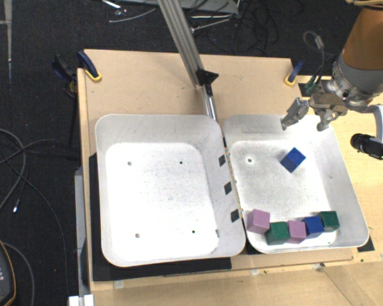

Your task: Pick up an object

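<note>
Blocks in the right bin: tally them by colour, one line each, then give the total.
Blue blocks: 2, one lying apart and one in the row at the near edge.
Purple blocks: 2.
Green blocks: 2.
Total: 6

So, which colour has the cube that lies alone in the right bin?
Blue: the lone cube, seen in the camera view.

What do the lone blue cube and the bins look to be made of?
Blue cube: probably painted wood or hard plastic, with crisp edges and a flat matte colour. Right bin and left bin: likely moulded white plastic, with rounded corners and a scuffed, speckled floor.
</note>
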